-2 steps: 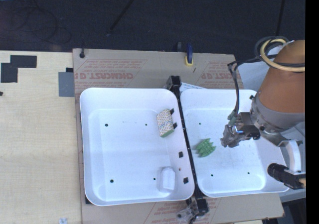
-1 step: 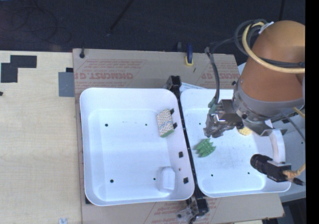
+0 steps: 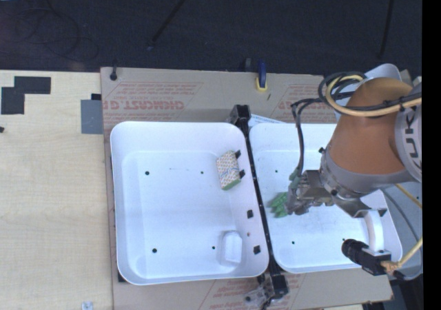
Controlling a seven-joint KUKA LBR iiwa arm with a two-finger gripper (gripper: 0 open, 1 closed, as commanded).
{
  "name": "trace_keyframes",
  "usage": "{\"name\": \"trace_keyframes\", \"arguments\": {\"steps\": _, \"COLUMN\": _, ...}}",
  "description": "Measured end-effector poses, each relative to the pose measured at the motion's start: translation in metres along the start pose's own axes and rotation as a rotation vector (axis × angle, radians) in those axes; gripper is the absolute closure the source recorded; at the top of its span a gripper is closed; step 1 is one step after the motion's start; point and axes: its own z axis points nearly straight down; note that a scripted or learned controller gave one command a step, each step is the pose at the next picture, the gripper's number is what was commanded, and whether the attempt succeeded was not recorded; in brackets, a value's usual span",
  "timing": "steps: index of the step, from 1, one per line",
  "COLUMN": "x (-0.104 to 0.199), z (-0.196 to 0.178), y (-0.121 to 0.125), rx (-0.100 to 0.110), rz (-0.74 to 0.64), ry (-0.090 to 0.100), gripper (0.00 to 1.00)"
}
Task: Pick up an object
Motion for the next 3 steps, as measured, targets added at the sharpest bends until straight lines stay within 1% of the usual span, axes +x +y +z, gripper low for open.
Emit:
{"name": "trace_keyframes", "arguments": {"steps": 1, "x": 0.026, "z": -0.035, "y": 0.002, "rx": -0.013, "rz": -0.007, "ry": 0.002, "gripper": 1.00}}
{"name": "trace_keyframes", "arguments": {"steps": 2, "x": -0.006, "z": 0.055, "y": 0.000, "rx": 0.000, "rz": -0.001, "ry": 0.001, "gripper": 1.00}}
{"name": "trace_keyframes", "arguments": {"steps": 3, "x": -0.025, "z": -0.095, "y": 0.003, "rx": -0.027, "rz": -0.004, "ry": 0.000, "gripper": 1.00}}
